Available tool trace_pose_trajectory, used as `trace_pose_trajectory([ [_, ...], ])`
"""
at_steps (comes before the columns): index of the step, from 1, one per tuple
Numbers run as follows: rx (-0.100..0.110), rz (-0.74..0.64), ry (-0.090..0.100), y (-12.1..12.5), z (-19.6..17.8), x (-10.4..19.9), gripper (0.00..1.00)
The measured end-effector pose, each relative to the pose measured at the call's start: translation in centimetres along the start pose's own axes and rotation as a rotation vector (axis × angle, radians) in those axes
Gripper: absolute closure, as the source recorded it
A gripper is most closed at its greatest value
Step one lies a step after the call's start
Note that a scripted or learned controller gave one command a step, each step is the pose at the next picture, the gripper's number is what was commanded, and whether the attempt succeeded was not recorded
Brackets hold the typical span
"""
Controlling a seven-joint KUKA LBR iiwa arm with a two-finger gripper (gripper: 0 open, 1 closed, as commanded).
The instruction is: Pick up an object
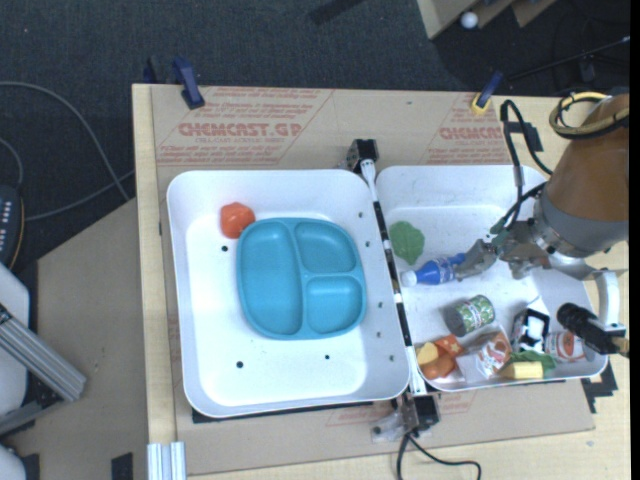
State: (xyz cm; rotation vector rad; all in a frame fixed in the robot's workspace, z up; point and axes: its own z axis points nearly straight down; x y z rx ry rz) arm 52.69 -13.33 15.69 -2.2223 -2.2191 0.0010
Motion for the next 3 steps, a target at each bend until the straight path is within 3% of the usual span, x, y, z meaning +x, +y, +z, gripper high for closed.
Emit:
trace_pose_trajectory([
  [1,0.0,-0.001,0.001,-2.9,7.3,2.3,0.0],
  [2,-0.001,-0.001,0.0,-4.8,7.2,3.9,0.0],
  [3,-0.004,0.0,0.0,-4.7,6.3,4.0,1.0],
])
